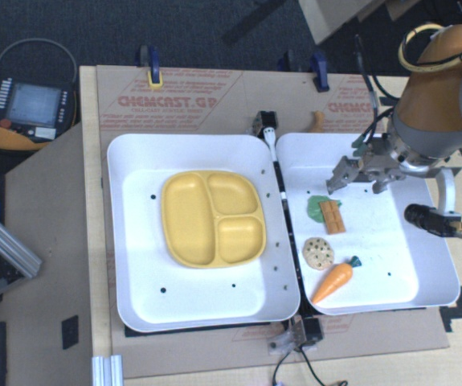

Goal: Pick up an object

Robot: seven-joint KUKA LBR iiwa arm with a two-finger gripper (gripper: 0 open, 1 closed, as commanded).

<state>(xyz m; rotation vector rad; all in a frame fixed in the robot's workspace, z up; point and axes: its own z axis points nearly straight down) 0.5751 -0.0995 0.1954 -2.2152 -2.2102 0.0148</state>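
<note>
- The arm's two-finger hand [357,177] hovered over the upper part of the right shallow white bin [423,284], fingers spread apart with nothing between them.
- In that bin sat a small brown wafer-like stick [333,216] lying on a green leaf-shaped piece [318,208], a round chocolate-chip cookie [318,252] just below, and an orange toy carrot [332,281] near the front edge.
- The left white bin [134,240] held a yellow divided plastic plate [213,217].
- Both bins sat on the cardboard-topped bench [102,119].
</note>
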